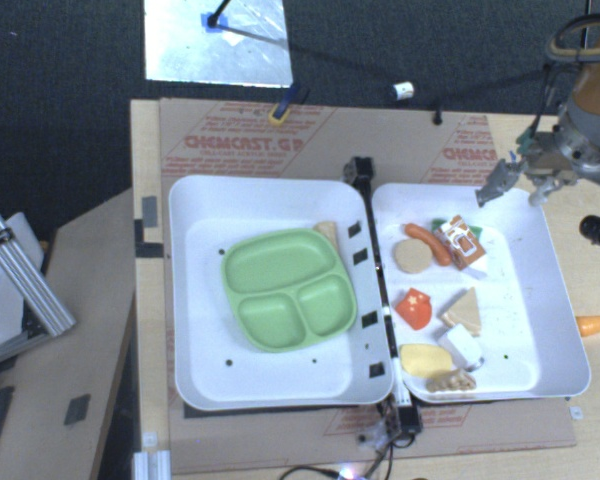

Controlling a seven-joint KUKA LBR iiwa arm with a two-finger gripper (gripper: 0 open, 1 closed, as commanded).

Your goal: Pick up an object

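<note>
Your gripper (pixel 515 184) hangs over the far right corner of the right bin (pixel 540 288), fingers spread apart and holding nothing. Going left to right: the left bin (pixel 195 268) holds a green divided tray (pixel 288 290), with a tan piece (pixel 326 232) touching its far edge. In the right bin you find a sausage (pixel 426 243) beside a round cracker (pixel 413 258), a small brown carton (pixel 463 244), a red pepper (pixel 414 309), a wedge of bread (pixel 463 311), a white block (pixel 463 347) and a yellow piece (pixel 426 359).

Silver sheet (pixel 218 26) (top left), aluminium rails (pixel 15 268)
</note>
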